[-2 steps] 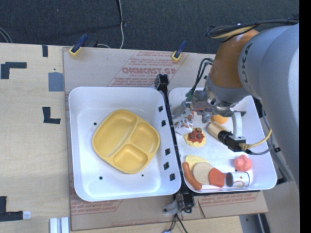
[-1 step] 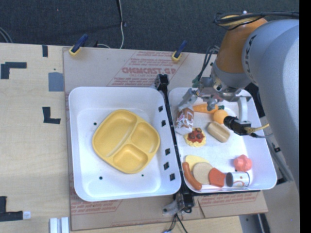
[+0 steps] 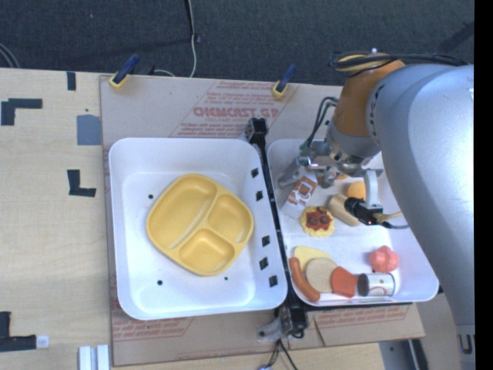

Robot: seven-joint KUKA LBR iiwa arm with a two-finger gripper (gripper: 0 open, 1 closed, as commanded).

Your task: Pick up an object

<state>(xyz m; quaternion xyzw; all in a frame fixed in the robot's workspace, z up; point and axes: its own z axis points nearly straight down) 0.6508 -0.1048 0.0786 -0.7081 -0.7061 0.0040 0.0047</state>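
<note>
Across the bench, two shallow white bins are set side by side on a brown cardboard sheet (image 3: 223,110) printed in red and held by two clamps at its far edge. A yellow plastic tray (image 3: 200,223), smooth, rounded and divided into three compartments, lies tilted in the left bin (image 3: 127,206). Small toy foods are crowded in the right bin (image 3: 420,280): a small pizza (image 3: 317,221), a sausage (image 3: 303,279), a pale disc (image 3: 320,271), a pink lump (image 3: 384,258), a can (image 3: 379,284) on its side, and a printed carton (image 3: 302,191). Pale wood with dark tape marks is seen to the left, and dark carpet beyond. The gripper (image 3: 327,166) is recorded low over the right bin's far end, just beside the carton. Whether its fingers are parted, or anything is held, cannot be told.
</note>
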